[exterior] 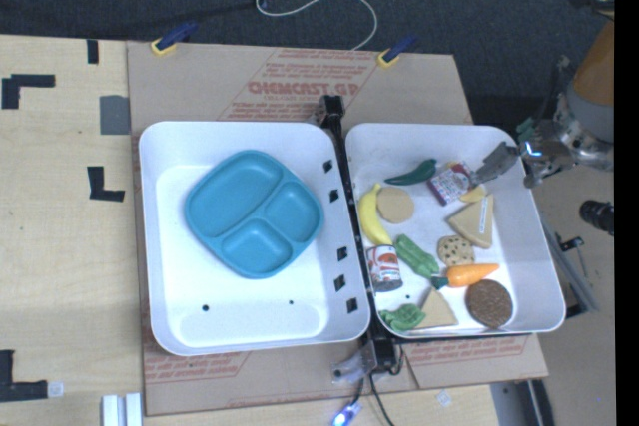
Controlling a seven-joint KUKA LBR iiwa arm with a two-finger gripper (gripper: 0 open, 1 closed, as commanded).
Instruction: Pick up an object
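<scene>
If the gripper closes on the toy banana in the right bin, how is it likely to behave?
The banana looks like smooth moulded plastic, so probably stiff, light and somewhat slippery. Its curved shape may let it pivot between the fingers. It lies against the round cracker, which would likely get nudged.

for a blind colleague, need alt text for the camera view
A gripper hangs over the right bin's far right corner, above toy food including a banana and carrot. The left bin holds a blue divided plate.
</scene>
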